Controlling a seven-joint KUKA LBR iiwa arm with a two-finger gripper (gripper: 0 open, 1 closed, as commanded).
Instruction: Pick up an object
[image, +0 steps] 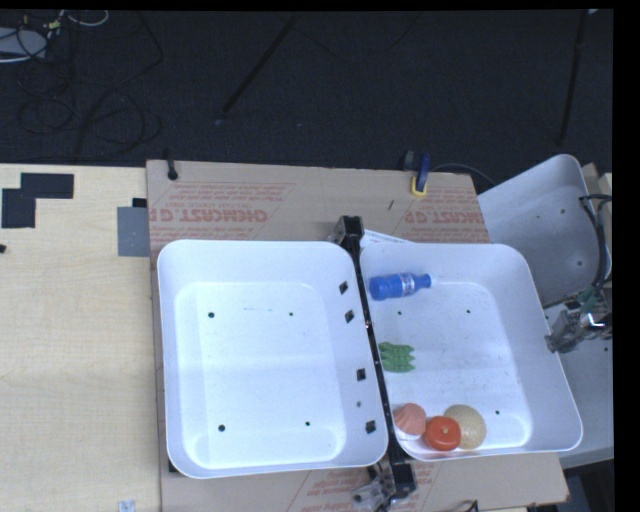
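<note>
Shadow and distance hid most of what lay beyond the bench: at twelve o'clock we saw only a dark floor with a few thin cables, too dim to trace. At three o'clock a pale grey rounded part met the frame's edge, and we could not say what it belonged to. Just below it, a small tangle of wires and metal sat beside the right bin's outer rim; if that was the gripper, we could not tell its fingers or their state.

We saw two white bins side by side on a sheet of printed cardboard, itself on a light wooden bench. A black clip strip ran along the seam where the rims met. The left bin showed only small dark dots on its floor.

The right bin held the objects. A blue bottle lay on its side near the bin's eleven o'clock corner. A small green item lay near the seam at nine o'clock, its kind unclear. At six o'clock three round pieces clustered, touching: a pinkish one, a red one and a tan one.
</note>
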